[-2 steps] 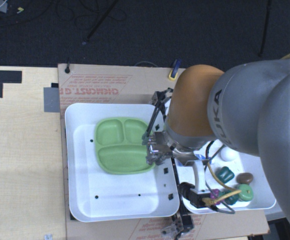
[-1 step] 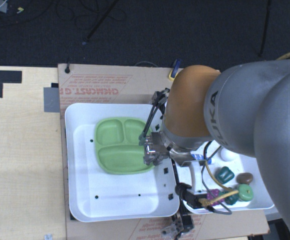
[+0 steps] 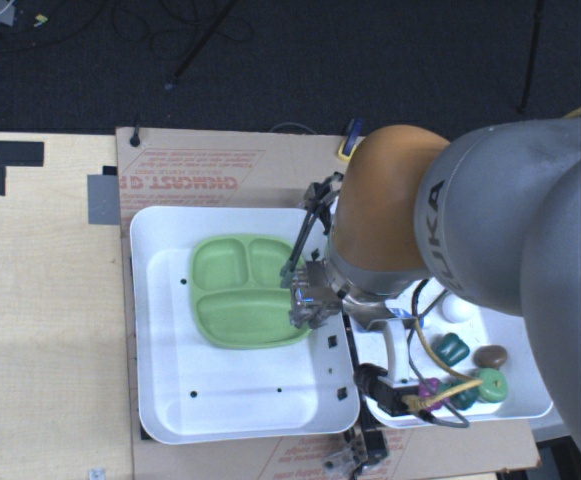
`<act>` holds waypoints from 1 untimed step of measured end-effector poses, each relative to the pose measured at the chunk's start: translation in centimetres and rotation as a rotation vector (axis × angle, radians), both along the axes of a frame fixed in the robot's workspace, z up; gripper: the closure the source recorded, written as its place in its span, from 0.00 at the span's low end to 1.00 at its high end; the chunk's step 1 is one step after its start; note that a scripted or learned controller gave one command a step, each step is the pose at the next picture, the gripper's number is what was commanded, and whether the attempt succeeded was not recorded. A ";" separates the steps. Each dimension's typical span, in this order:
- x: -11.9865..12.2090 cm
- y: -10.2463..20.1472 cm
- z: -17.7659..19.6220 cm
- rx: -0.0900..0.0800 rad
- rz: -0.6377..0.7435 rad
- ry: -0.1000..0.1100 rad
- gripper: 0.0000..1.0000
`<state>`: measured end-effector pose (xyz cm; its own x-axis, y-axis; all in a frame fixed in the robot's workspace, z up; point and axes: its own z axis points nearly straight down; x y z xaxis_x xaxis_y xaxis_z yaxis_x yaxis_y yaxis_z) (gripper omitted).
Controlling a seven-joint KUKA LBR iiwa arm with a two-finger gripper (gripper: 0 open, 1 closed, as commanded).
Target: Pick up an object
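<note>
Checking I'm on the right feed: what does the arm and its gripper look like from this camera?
A bulky grey arm carrying dark lettering, with an orange band above the wrist. Below it sits a small metallic gripper, and black cables loop alongside the wrist.

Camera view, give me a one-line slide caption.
KUKA arm's gripper lowered at the right edge of a green divided plate in the left white bin.

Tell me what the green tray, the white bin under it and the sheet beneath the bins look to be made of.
Green tray: likely molded plastic, matte; uniform pale green with soft rounded compartment ridges.
White bin: probably plastic, smooth and slightly glossy; rounded corners and a raised rim, though thin painted metal can't be excluded.
Sheet: cardboard, dull brown with red printed lettering.
</note>
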<state>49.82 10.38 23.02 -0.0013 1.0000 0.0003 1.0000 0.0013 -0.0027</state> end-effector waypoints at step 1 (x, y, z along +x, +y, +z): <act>0.4 0.2 0.2 0.000 0.000 0.001 1.00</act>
